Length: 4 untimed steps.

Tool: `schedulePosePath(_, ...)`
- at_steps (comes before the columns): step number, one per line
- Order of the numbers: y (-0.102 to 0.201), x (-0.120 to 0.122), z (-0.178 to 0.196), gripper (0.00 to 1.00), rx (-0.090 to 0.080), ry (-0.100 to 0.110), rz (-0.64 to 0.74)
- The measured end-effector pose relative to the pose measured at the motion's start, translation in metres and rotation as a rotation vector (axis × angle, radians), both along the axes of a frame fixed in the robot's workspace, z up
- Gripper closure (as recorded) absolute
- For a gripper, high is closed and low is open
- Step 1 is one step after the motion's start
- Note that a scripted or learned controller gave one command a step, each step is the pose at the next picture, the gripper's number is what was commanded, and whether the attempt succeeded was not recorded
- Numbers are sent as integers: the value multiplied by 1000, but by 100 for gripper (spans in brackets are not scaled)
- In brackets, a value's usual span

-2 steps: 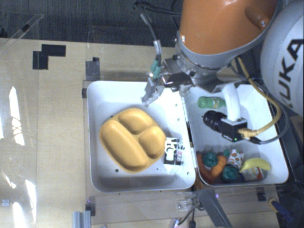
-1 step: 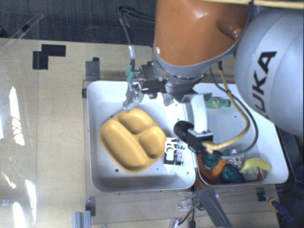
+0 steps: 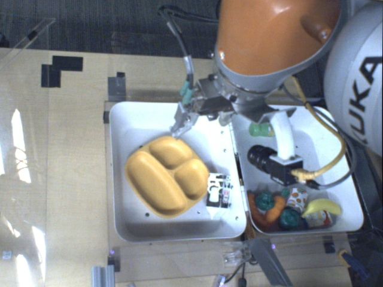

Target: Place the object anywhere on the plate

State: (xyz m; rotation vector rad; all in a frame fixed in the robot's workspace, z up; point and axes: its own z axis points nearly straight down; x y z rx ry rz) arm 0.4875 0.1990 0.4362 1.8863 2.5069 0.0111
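Grey arm with orange band reaching over the left bin (image 3: 119,178), jaws (image 3: 181,124) just above the yellow sectioned plate (image 3: 167,175), their state unclear, small black-and-white object (image 3: 219,191) below-right of jaws, touching plate's edge

Glossy plastic plate (image 3: 166,175) (yellow, smooth).

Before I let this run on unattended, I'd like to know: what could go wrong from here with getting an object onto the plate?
1. The gripper sits over the left bin at the yellow plate's far edge, and nothing is visibly held; a release now may place nothing.
2. The toys, banana included, lie piled in the right bin's near corner, so a grasp there may slip.
3. A small black-and-white item touches the plate's rim and could get nudged.
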Motion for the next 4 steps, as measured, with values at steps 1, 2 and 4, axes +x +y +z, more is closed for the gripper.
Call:
schedulePosePath(1, 21, 3, -45, 0, -3, 1, 382)
schedulePosePath(2, 30, 0, -16, 0, -2, 0, 311)
schedulePosePath(4, 29, 0, 0, 0, -1, 1, 119)
